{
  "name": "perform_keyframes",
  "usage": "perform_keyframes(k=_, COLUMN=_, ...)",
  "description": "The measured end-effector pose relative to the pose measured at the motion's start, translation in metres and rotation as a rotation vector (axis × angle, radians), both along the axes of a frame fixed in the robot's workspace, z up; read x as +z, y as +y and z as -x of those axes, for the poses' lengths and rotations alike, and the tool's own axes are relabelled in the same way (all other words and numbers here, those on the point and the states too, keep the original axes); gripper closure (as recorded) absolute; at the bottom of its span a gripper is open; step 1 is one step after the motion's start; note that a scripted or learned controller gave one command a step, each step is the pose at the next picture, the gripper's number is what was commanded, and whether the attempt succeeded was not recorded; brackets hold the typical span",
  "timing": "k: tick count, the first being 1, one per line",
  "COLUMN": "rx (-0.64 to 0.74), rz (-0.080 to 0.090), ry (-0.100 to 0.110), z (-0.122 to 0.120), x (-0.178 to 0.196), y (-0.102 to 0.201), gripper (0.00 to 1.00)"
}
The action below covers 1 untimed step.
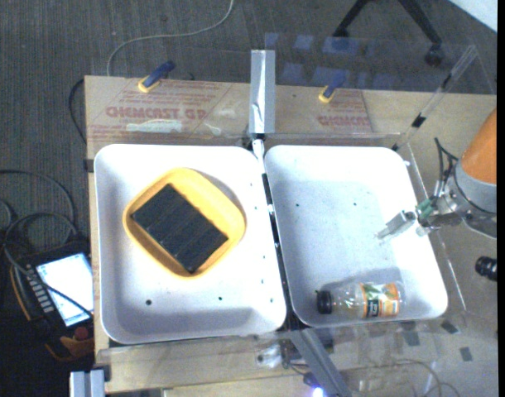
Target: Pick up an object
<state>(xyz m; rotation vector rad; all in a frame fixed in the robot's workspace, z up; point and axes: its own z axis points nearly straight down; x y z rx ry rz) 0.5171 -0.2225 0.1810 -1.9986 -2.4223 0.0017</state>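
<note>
A yellow dish (185, 220) with a dark ribbed pad (177, 227) lying flat in it is the biggest thing on offer for picking, and it sits in the middle of the left bin (112, 304), turned at a slant to the bin's walls. The other candidate, a clear plastic bottle (362, 298) with a black cap and an orange label, lies on its side along the near wall of the right bin (352, 172), cap pointing toward the divider between the two bins.

Both bins rest on a wooden bench (99, 110) with printed board showing behind them, where two small yellow-and-blue clamps (156, 75) sit on the far edge.

The arm (484, 168) comes in at the right edge, its orange band showing. The gripper (395, 225) hangs over the right bin's right side, well apart from the bottle and touching nothing I can make out. From here I cannot tell how its jaws stand.
</note>
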Motion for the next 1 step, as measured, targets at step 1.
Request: perform_keyframes(k=1, rx=0.183, rz=-0.001, ry=0.000, z=0.0327, x=-0.0520, y=-0.0002, gripper=0.00)
